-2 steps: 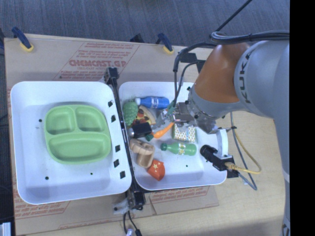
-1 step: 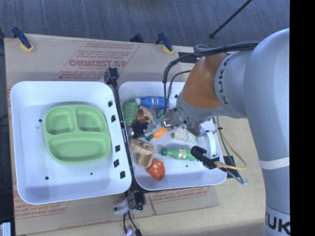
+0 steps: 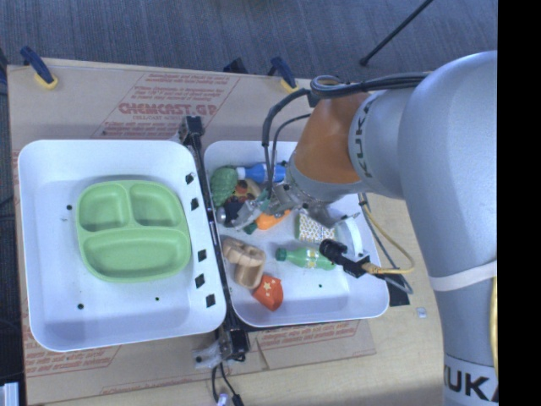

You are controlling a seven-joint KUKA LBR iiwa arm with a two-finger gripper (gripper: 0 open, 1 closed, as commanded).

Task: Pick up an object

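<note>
Your left bin [image 3: 42,227]: shallow white tray holding light green three-compartment plastic plate [image 3: 133,228], flat near centre. Your right bin [image 3: 338,304]: dark green leafy toy [image 3: 224,183] at upper left, blue item [image 3: 258,172] beside it, orange piece [image 3: 269,222] near middle. Lower down, tan wooden cylinder [image 3: 244,262], red rounded toy with star mark [image 3: 268,292], small green plastic bottle [image 3: 306,258] lying on side. Gripper [image 3: 272,200] sits low among upper clutter; you cannot tell finger opening or any hold.

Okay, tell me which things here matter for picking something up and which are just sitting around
Job:
tool, low in the right bin
green bottle
red piece with a star
wooden piece
orange piece

Lying about:
green divided plate in the left bin
cardboard sheet
blue clamps
</note>
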